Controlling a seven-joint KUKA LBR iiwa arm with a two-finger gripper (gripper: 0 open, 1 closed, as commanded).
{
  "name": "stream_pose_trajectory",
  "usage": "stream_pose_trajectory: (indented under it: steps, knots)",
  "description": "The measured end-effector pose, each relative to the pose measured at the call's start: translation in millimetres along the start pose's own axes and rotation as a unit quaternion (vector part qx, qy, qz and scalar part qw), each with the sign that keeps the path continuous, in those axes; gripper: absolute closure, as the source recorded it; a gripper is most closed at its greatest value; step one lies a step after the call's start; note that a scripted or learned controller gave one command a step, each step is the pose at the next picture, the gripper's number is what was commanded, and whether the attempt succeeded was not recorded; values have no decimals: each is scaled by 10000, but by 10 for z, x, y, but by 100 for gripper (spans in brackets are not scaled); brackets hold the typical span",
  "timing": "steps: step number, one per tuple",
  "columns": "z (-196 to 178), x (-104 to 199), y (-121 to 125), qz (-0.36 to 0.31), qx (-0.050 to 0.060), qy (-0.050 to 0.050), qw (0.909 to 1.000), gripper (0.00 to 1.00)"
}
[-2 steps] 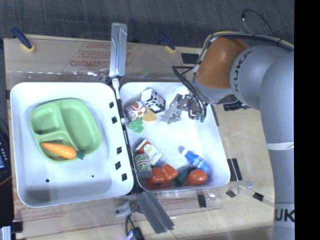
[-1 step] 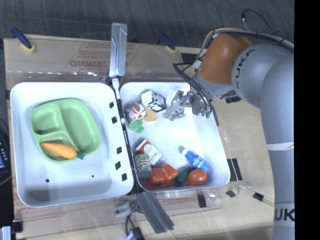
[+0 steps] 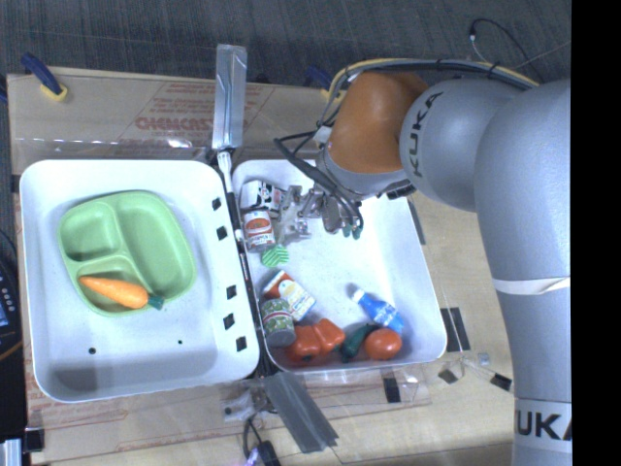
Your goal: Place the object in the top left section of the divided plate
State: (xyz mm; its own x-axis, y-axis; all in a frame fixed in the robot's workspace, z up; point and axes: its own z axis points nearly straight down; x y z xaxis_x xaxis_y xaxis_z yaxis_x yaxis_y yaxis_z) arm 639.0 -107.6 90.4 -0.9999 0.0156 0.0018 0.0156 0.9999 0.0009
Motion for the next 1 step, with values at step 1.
stream_pose_trajectory:
  steps: [1]
  knots:
    - [0,35,116,529,18,11,9986,100]
